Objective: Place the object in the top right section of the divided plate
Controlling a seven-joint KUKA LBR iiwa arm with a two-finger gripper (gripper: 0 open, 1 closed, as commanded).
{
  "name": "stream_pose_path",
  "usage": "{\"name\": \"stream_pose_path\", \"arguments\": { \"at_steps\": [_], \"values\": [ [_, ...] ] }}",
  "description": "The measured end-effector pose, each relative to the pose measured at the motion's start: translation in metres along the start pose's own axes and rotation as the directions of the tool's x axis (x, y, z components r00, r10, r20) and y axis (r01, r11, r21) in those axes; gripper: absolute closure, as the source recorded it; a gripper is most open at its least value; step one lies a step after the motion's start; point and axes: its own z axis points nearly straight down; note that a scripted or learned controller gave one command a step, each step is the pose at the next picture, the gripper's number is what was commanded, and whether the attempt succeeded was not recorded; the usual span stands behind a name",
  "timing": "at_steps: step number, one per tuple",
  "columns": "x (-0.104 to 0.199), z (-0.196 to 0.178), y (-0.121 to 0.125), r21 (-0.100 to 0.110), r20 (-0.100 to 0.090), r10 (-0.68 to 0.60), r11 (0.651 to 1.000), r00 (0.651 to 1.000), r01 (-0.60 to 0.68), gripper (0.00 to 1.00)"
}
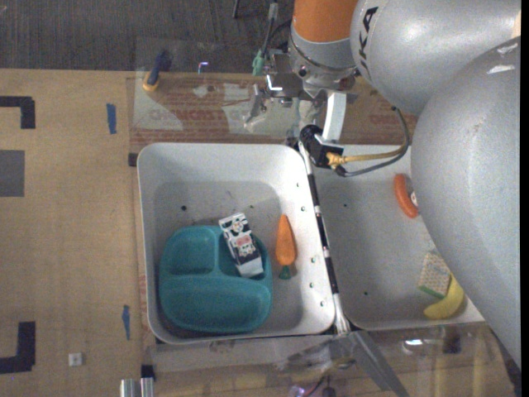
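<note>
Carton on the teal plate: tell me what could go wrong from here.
1. The carton lies across the rim of the teal plate, so it may slide out of its section.
2. The carrot lies beside it; a regrasp might catch that instead.
3. The gripper hangs near the bin wall, so a hasty descent could strike it.

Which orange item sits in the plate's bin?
The carrot, green-tipped, just beside the teal plate; the other orange piece lies in the right bin.

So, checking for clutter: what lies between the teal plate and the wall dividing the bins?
A carrot, lying just beside the plate, as the camera view shows.
</note>
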Motion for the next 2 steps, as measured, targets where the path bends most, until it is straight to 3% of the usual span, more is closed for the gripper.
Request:
{"name": "stream_pose_path", "arguments": {
  "at_steps": [1, 2],
  "values": [
    [-0.009, 0.008, -0.001, 0.003, 0.0, 0.089, 0.996, 0.996, -0.089, 0.0],
    [-0.122, -0.023, -0.003, -0.002, 0.0, -0.045, 0.999, 0.999, 0.045, 0.0]
  ]
}}
